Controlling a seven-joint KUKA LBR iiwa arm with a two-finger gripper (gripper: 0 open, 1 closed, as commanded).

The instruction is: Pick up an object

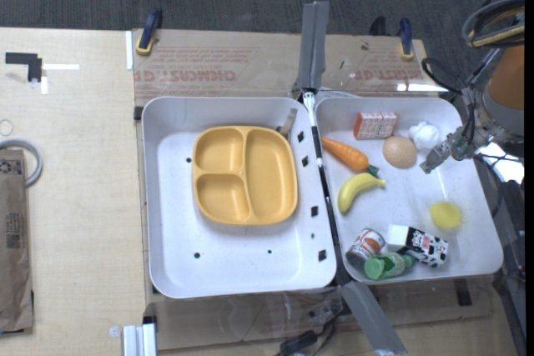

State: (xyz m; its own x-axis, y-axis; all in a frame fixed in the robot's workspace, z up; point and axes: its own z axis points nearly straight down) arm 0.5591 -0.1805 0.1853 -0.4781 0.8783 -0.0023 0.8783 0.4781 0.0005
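The tool (440, 152) is seen at about three o'clock in the right bin (480, 188), low over its right side; whether its fingers are apart or together cannot be told, and nothing is seen held between them. No object has been picked yet. The candidates all lie in the right bin: an egg (400, 152) and a white crumpled piece (425, 132) just beside the tool at its nine to eleven o'clock, an orange box (375, 125) at the bin's twelve o'clock, a carrot (345, 153) and a banana (359, 190) toward the divider, and a yellow lemon-like piece (445, 215) at the tool's six o'clock.

A failed grasp is judged most likely on the egg: being round and smooth, it could be squeezed out sideways. With the white piece touching or nearly touching it, both could be caught or pushed together. The bin's right wall is close, so a descent there could be fouled by the rim.

At five to six o'clock a can (365, 246), a green bottle (386, 265) and a cow-patterned carton (425, 246) are crowded together; a clean closing there would be hindered. The left bin (167, 263) carries a yellow divided plate (245, 175), well apart from the tool. On the worktop (75, 179), a brown bag (12, 238) lies at nine o'clock.
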